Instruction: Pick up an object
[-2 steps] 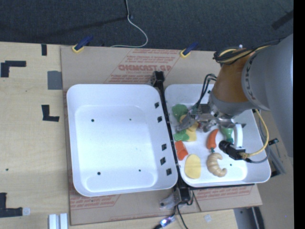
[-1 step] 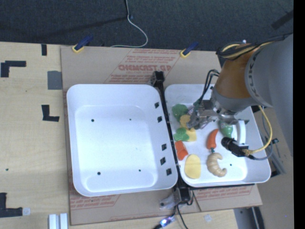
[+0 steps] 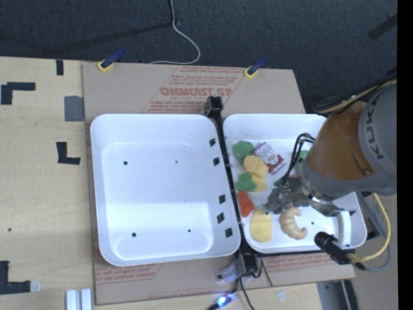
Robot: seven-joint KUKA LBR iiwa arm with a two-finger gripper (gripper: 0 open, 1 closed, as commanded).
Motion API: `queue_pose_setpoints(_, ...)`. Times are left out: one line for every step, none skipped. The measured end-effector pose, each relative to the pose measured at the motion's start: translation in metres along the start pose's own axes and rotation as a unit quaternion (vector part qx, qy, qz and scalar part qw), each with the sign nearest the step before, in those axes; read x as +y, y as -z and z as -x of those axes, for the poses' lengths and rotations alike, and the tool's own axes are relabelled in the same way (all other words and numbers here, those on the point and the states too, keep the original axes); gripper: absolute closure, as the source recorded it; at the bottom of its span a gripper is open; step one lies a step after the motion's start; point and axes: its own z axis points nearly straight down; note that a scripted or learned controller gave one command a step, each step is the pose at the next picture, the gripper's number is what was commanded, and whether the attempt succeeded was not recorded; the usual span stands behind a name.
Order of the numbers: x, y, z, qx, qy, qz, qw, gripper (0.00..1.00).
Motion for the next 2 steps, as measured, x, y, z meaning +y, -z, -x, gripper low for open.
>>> queue_pose_setpoints(0.109, 0.045, -0.023, -0.002, 0.005, 0.009, 0.9999, 1.0)
queue_pose_setpoints(0.136, 0.403, -0.053, -0.002, 0.004, 0.014, 0.9999, 1.0)
